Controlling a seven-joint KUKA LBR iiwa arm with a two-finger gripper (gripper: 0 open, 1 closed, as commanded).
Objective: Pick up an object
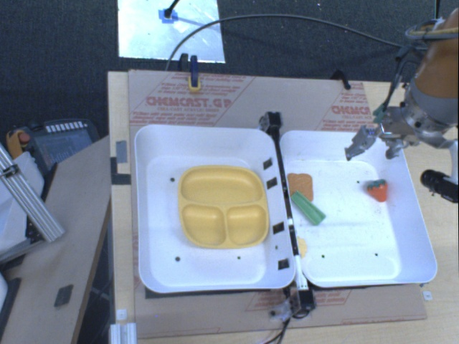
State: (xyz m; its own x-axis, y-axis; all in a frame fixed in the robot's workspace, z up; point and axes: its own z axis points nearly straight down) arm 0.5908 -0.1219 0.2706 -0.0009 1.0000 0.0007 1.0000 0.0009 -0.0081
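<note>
A small red-and-orange toy [378,190] lay in the right bin [409,264], just below the tool [374,143] and apart from it. The tool's fingers were spread, gripping nothing. A green block [308,208] lay farther left, below the tool.

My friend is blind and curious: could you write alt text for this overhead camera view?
A robot arm's open gripper hovers over the far edge of the right white bin, which holds a small red toy, a green block and an orange piece. The left bin holds a yellow divided tray.
</note>
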